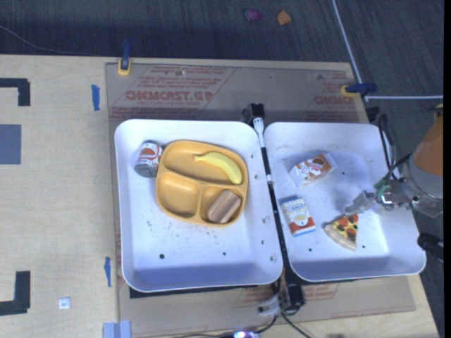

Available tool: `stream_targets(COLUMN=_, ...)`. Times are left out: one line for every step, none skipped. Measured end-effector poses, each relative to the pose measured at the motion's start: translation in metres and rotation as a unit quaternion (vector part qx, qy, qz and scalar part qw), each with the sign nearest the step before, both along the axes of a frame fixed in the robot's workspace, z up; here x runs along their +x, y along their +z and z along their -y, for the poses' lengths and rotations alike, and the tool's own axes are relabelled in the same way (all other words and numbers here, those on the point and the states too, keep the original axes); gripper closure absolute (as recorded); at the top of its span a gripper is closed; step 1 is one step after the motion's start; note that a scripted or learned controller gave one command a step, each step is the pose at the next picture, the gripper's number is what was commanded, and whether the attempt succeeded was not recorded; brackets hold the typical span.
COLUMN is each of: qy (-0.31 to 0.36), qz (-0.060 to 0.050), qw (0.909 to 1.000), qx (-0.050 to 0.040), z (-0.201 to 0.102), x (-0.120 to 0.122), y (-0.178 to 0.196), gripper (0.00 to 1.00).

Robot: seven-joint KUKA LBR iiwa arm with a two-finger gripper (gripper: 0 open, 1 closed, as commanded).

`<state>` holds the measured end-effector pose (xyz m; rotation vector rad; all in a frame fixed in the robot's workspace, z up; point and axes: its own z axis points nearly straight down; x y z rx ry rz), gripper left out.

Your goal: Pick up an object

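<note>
In the right bin (394, 259) lie a toy pizza slice (342, 231), a small blue and orange carton (298, 215) and a white and orange packet (312, 169). My gripper (356, 204) reaches in from the right and hangs low over this bin, just beyond the pizza slice's far edge and to the right of the carton. Nothing shows in its grasp. The left bin (141, 259) holds a yellow divided plate (176, 192) with a banana (218, 165) and a brown bun (223, 205) on it, and a small can (147, 158) beside the plate.
The two bins meet at a dark seam (269, 196) down the middle. A cardboard sheet (211, 90) lies under both, clamped at its far corners. The arm's grey wrist with its orange band (428, 162) and cables stand over the right bin's right rim.
</note>
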<state>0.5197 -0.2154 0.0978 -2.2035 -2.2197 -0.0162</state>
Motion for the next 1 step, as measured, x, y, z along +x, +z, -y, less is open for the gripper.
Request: stream_targets(qy=-0.002, qz=0.003, qw=1.0000, qx=-0.0057, z=0.0039, x=0.0003, y=0.0104, gripper=1.00)
